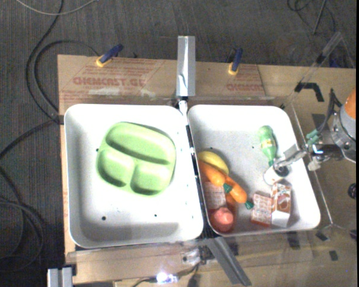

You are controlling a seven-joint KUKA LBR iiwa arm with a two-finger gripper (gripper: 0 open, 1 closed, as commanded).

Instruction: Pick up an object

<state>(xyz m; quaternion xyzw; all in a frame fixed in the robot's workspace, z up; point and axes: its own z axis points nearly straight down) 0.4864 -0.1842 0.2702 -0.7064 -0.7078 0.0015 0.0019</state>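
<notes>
Red apple point(223, 218) well apart from fingers point(285, 162).

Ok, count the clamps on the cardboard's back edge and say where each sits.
2. One blue-and-yellow clamp sits at the back edge above the left bin; the other clamp sits above the right bin. Others may be hidden.

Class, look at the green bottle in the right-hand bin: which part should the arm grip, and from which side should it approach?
Grip the green bottle across its body, coming from above. It lies flat on the right bin floor with bare space on both long sides, so fingers would probably fit there. The end effector sits just below its lower end.
</notes>
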